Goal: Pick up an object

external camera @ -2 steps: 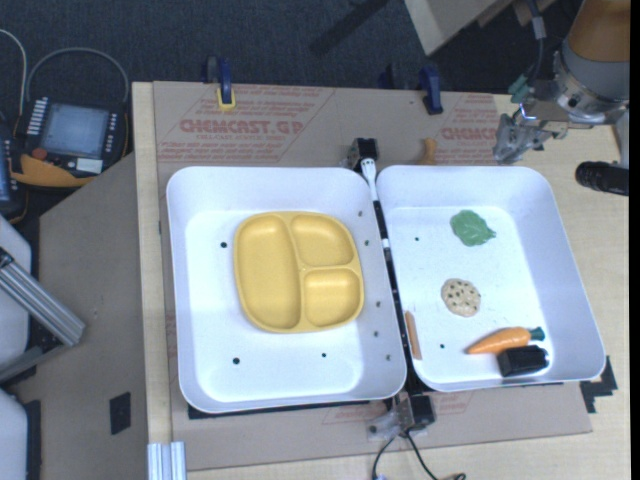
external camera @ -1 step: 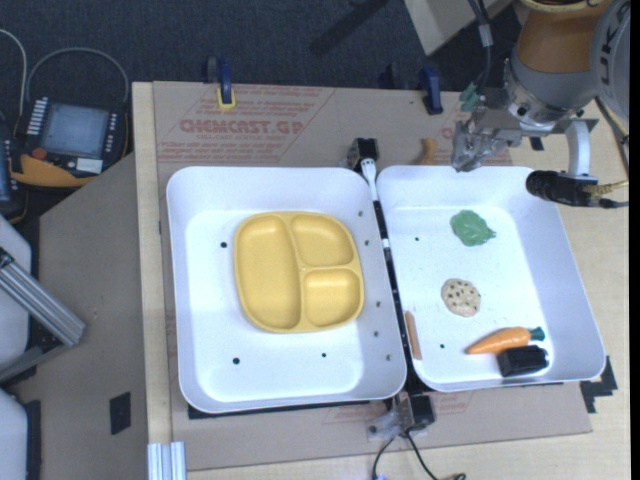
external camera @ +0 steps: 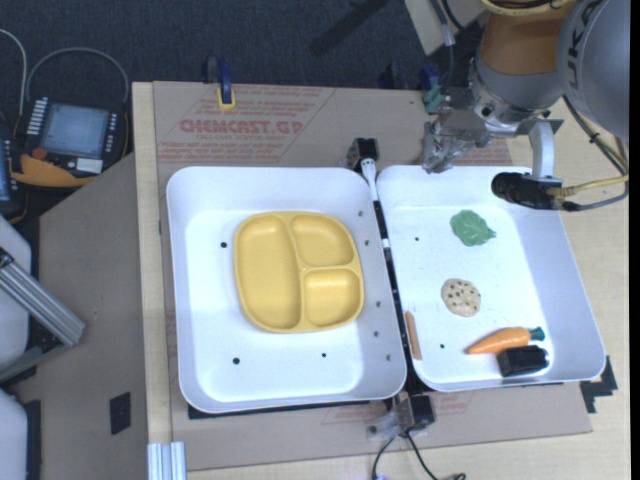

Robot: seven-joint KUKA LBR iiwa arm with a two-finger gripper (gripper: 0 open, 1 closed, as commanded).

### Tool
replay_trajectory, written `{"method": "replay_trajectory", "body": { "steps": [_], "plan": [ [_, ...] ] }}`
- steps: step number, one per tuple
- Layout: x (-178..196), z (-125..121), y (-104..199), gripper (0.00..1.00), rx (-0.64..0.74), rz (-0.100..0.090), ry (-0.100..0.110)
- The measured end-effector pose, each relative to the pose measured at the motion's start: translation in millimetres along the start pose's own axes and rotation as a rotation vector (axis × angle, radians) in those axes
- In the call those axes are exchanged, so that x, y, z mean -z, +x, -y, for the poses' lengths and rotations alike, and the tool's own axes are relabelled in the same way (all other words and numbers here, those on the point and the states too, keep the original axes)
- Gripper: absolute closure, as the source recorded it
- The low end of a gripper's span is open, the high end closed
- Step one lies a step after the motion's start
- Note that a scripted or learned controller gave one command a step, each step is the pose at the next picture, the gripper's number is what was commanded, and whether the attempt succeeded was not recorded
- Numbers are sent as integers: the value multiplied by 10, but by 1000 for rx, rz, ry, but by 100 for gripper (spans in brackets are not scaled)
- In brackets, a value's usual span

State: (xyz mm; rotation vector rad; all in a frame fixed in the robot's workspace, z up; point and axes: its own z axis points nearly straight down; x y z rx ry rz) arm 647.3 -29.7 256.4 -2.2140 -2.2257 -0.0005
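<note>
1. White plastic makes up the two shallow bins: the left bin and the right bin sit side by side, touching along the middle.
2. A yellow plastic plate with three sections lies in the middle of the left bin.
3. The right bin holds four small things. A soft green leafy toy lies near the middle, a bit toward 12 o'clock. A round tan cookie with dark dots lies just under it, toward 6 o'clock.
4. An orange toy carrot with a green tip lies at about 5 o'clock in that bin. A small black block sits just beside it, nearer the front rim.
5. The grey metal gripper hangs over the far rim of the right bin, at about 11 o'clock. It holds nothing. I cannot tell if it is open or closed.
6. The cookie looks like the easy pick. I think it is light and stiff, and flat, so it could slip. Pinching it across its round edges seems best.
7. The carrot looks light and hard too. Its thick middle would be a good place to hold.
</note>
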Motion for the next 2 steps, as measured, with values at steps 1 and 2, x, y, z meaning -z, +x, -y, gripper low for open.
{"method": "replay_trajectory", "body": {
  "steps": [1, 2],
  "plan": [
    [-182, 66, 537, 100, 0, 0, 2],
    [-276, 225, 1097, 100, 1, 0, 2]
  ]
}}
